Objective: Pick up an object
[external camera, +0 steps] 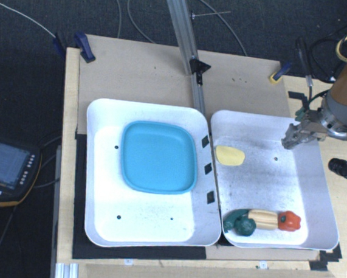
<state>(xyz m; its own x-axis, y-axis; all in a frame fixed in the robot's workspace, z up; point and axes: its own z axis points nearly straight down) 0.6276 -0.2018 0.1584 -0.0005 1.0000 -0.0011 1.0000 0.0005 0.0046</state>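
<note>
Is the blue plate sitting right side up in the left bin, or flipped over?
Right side up: the blue plate lies flat in the left bin, its raised rim surrounding a recessed centre that faces the camera.

no text, label, brand, number or sign can be read anywhere. the handheld control unit lying left of the desk has a lit screen, but whatever it displays is too small and blurred to make out. the two white bins and the things in them carry no legible marking.
</note>
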